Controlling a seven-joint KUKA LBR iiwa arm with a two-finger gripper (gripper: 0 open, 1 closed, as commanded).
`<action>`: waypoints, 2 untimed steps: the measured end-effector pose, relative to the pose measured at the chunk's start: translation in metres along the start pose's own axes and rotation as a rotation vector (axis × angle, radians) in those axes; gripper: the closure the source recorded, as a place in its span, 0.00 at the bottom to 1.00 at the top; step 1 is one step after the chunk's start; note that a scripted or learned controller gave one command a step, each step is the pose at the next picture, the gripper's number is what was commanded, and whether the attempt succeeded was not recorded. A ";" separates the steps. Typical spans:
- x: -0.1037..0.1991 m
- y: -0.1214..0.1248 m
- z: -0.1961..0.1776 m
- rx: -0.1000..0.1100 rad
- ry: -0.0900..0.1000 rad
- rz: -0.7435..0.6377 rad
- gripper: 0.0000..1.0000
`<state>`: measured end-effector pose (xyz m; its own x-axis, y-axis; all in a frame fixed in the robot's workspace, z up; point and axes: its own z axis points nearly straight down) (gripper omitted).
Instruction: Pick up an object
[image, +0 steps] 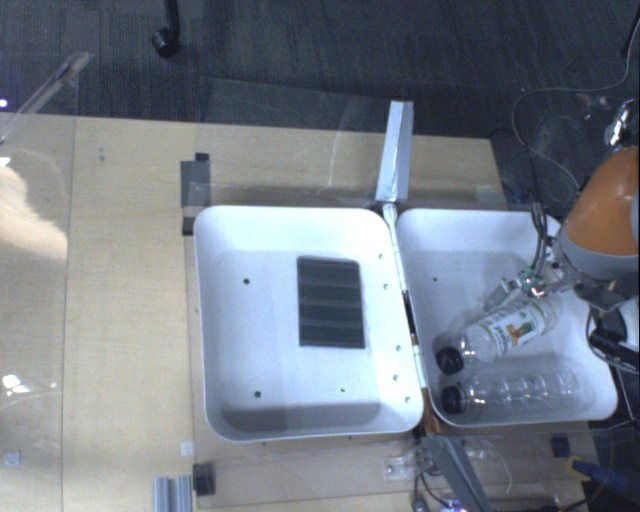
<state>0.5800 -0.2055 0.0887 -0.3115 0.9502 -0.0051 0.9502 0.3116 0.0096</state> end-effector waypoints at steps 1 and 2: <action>0.000 0.004 -0.013 -0.009 -0.003 -0.001 1.00; 0.000 0.004 -0.013 -0.009 -0.003 -0.001 0.00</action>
<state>0.5833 -0.2039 0.1016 -0.3122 0.9500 -0.0081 0.9498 0.3123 0.0184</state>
